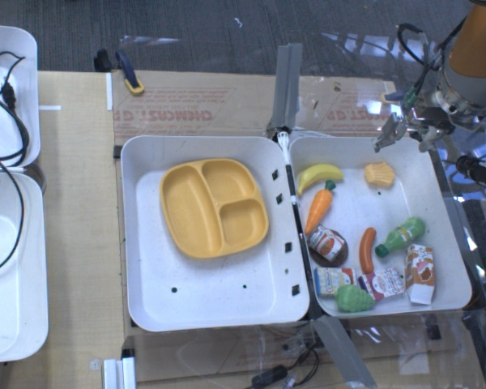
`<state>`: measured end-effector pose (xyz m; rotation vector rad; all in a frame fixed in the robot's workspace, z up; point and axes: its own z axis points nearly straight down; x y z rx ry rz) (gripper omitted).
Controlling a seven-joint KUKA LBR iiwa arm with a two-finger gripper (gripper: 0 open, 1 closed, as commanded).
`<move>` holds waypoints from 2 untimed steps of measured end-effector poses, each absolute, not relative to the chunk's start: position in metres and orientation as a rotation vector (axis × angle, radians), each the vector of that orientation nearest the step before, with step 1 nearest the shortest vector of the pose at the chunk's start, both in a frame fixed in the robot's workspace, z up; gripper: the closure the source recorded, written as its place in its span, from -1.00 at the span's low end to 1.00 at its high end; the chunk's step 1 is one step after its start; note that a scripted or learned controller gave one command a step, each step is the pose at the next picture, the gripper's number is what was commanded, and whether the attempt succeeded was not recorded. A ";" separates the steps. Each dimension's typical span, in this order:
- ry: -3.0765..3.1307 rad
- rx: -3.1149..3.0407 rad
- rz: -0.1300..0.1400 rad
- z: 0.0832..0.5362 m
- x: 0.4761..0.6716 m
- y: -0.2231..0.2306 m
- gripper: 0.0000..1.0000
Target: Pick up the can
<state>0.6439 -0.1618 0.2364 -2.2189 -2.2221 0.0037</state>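
The can [328, 245] is a short dark tin with a red and white label, lying on its side near the left wall of the right bin [449, 217], just below a carrot [317, 207]. My gripper [407, 136] hovers over the back rim of the right bin, up and to the right of the can and well apart from it. Its two fingers are spread, open, with nothing between them. The orange band of the arm [474, 47] is at the top right.
Around the can lie a banana [319, 174], a sausage [366, 248], a green bottle [401, 237], a juice carton [420, 272], a yellow block [379, 175], small packets [364, 282] and a green toy [355, 299]. The left bin [146, 298] holds a yellow divided plate [215, 207].
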 end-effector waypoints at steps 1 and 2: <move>-2.580 -1.791 0.001 0.123 0.599 -0.161 -1.00; -2.494 -1.909 -0.001 0.092 0.504 -0.131 -1.00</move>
